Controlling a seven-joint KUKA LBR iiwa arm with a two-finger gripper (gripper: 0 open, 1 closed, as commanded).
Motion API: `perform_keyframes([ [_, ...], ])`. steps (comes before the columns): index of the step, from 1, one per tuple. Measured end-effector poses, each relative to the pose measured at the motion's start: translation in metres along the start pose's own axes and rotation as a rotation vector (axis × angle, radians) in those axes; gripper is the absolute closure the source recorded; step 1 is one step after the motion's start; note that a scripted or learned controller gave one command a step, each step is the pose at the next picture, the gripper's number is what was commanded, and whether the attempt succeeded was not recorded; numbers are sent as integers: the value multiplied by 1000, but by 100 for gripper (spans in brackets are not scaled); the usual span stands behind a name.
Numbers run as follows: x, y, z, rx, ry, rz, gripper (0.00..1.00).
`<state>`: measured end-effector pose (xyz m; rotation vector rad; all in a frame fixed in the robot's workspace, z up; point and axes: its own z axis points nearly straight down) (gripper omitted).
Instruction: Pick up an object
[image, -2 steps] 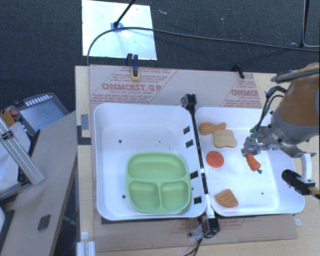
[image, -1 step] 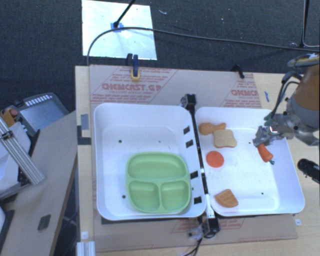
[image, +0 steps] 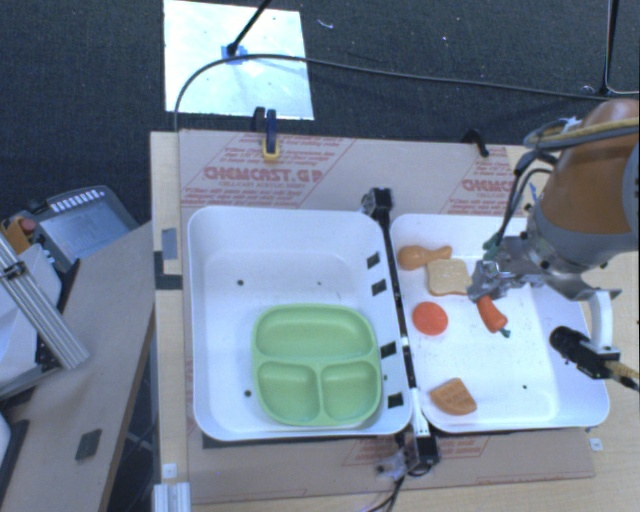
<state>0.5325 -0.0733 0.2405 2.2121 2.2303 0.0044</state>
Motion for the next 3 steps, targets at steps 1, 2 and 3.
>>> perform_keyframes([
  [1,55,-10,5,2,1,-1,100],
  [2,104,-15,6,1,1,-2,100],
  [3,162,-6,19,2,1,-2,100],
])
